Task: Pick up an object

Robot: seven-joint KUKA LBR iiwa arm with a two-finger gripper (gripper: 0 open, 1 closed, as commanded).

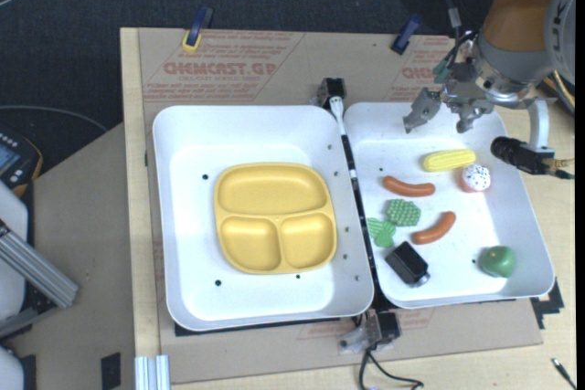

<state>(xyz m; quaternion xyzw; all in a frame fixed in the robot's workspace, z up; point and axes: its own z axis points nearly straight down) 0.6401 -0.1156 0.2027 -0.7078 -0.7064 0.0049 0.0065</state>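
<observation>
Your gripper (441,114) hovers spread and empty in the upper right of the frame — the corn (448,161) lies just below it in the right bin (530,237); descend squarely across its narrow width.

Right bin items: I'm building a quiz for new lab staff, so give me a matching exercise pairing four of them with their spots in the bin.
Things:
1. corn cob
2. green apple
3. black block
4. broccoli

Places:
A. near corner on the arm's side
B. far part of the bin, just below the gripper
C. near edge, close to the divider between the bins
D. between the two sausages

Pairs: 1-B, 2-A, 3-C, 4-D
</observation>
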